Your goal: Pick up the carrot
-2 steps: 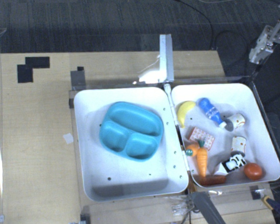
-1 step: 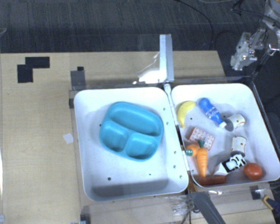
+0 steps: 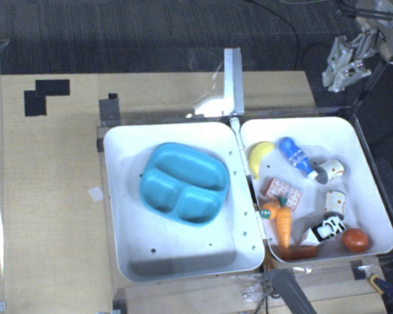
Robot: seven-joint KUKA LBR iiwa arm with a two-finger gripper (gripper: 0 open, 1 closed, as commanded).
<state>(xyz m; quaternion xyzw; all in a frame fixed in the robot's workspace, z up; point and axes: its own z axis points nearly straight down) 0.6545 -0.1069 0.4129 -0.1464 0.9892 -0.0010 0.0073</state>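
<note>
Hovering at the upper right, well clear of both bins, the gripper [image 3: 346, 65] sits outside the right bin's [image 3: 356, 135] far corner with nothing between its fingers; whether they're spread or closed, cannot tell at this angle. Carrot [image 3: 282, 225] lies in the right bin near the front-left, close to the divider, roughly lengthwise front to back, green top end toward the back. Just behind it a pink patterned block [image 3: 281, 192], beside its tip a brown sausage-like item [image 3: 298, 251]. Also in that bin: yellow ball-like item [image 3: 261, 156], blue bottle [image 3: 295, 156], tomato [image 3: 355, 240], black-and-white item [image 3: 328, 229]. Left bin [image 3: 120, 212] holds a blue divided plate [image 3: 183, 183].
</note>
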